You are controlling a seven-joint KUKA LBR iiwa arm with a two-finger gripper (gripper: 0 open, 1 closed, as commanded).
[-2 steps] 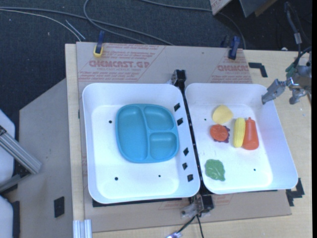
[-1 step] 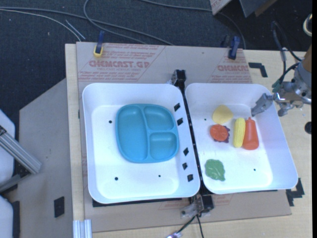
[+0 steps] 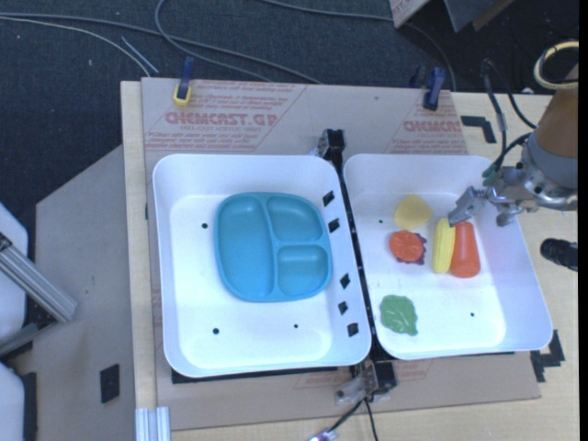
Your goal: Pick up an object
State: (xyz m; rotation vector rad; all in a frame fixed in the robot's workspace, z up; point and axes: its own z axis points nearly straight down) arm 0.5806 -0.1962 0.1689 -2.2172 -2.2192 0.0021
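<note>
The grey arm with its orange band [image 3: 562,122] is cut off by the right edge, so little more than the wrist and the two-finger gripper [image 3: 462,207] shows. The gripper sits over the far right part of the right-hand shallow white bin [image 3: 524,324], its tip just at the far ends of two long pieces; whether its fingers are spread or pressed together cannot be told, and nothing is seen between them.

Those pieces lie side by side and touching, long axes running from the bin's far edge toward its near edge: a yellow banana-like plastic piece [image 3: 443,247] and a red-orange carrot-like piece [image 3: 466,250]. To their left, a round yellow lump [image 3: 412,211] and a red-orange round piece [image 3: 405,245] whose details are hard to make out. A green leafy piece [image 3: 399,313] lies near the near-left corner.

The left-hand white bin [image 3: 184,338] carries a blue three-compartment plastic tray [image 3: 272,245] at its middle.
</note>
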